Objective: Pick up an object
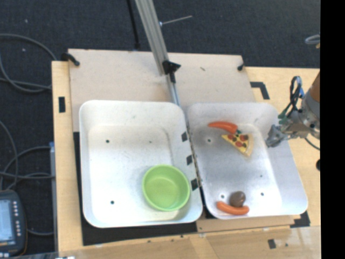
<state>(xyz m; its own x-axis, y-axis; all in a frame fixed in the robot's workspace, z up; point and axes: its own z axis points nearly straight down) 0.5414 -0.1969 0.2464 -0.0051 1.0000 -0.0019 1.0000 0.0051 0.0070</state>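
text: none legible | labels: none | brands: none | numbers: none | signs: none

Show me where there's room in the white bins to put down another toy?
Left bin: bare all over its back and left, bordered by the green bowl at the front right. Right bin: a bare middle patch between the pizza slice and the brown ball. It is crowded by the red pepper and the sausage.

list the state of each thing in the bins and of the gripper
green bowl: upright, left bin
pizza slice: lying flat, right bin
chili pepper: lying beside the pizza slice
hot dog: lying at near edge
brown ball: touching the hot dog
gripper: at right bin's rim
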